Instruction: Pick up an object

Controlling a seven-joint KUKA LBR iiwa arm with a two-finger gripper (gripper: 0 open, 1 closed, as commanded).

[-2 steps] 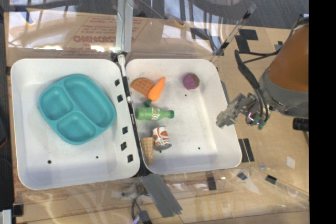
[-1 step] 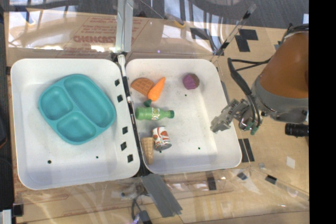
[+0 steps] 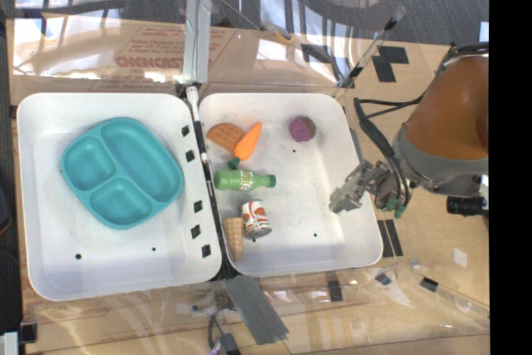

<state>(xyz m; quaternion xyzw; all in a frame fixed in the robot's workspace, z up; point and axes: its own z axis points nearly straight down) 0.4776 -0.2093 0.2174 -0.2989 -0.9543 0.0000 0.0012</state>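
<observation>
2 shallow white bins sit side by side on the bench, their inner walls meeting along a dark seam. The left bin [image 3: 50,262] holds a teal divided plate [image 3: 122,171] with 3 compartments, lying at a slant across the bin's middle. The right bin [image 3: 320,258] holds the loose objects, most of them grouped toward its left wall. An orange carrot [image 3: 248,140] lies tilted in the upper left, touching a brown flat piece [image 3: 223,135] that looks like a toy bread slice or cookie just beside it. Below them a green bottle [image 3: 243,179] lies on its side, its cap pointing right. Further down, a small red and white can [image 3: 257,219] lies tipped over, just beside a tan ice cream cone [image 3: 233,237] that rests near the bin's left wall with its tip toward the front edge. A purple round object [image 3: 302,128], possibly a plum or onion, sits alone toward the upper right, well apart from the others. The arm enters from the right, its orange band [image 3: 453,116] large in the camera view, and the gripper [image 3: 349,197] hangs over the right edge of the right bin, well apart from every object. Nothing shows between its fingers, and whether they are spread or closed I cannot tell.
</observation>
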